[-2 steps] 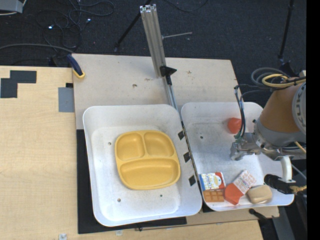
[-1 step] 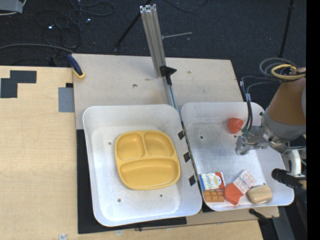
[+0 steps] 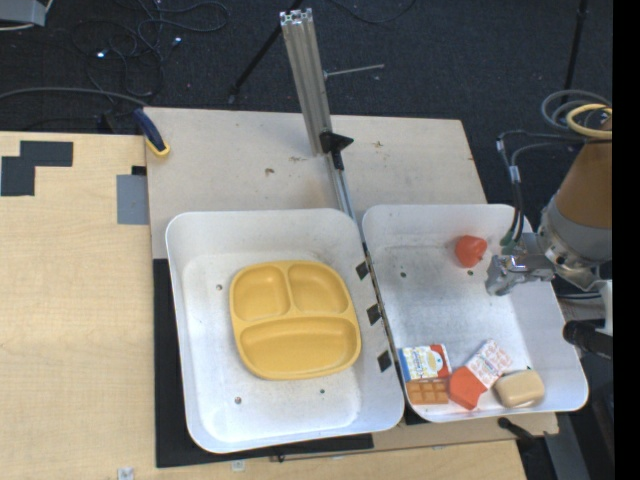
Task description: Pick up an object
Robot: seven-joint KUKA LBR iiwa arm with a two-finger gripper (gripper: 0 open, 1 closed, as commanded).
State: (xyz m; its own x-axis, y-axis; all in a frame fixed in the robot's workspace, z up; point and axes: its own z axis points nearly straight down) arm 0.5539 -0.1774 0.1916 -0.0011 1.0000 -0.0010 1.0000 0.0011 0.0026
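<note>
**Arm over right bin, red object just beyond the fingertips**

Camera view, from above at a slant. Reaching in from the right: grey arm (image 3: 585, 208) with an orange band, wrist over the right bin's (image 3: 440, 298) far right side. Gripper (image 3: 497, 280) low over bare white floor, metal fingers (image 3: 493, 284) pointing toward the left of the frame. Too small and blurred to judge the gap between them; cannot tell how far open, and nothing seen held between them.

Just up and left of the fingertips, near but apart: a round red object (image 3: 470, 250) on the bin floor. Well below the fingers, clustered at the bin's near edge: a small printed carton (image 3: 424, 361), a waffle-like orange piece (image 3: 429, 392) touching it, a red block (image 3: 466, 388), a pale patterned packet (image 3: 489, 362), and a tan bread-like lump (image 3: 519, 388) at the corner.

Far left of the fingers, across the divide: left bin (image 3: 200, 268), bearing a yellow divided plate (image 3: 295, 318) with three compartments, lying flat near its middle.

Under both bins: a pale bench top (image 3: 400, 158), scuffed, with an upright aluminium post (image 3: 308, 83) rising at its back. Farther left: a light wooden surface (image 3: 70, 308) with grey and black patches. Beyond: dark carpeted floor (image 3: 150, 38) strewn with cables and stand legs.
</note>
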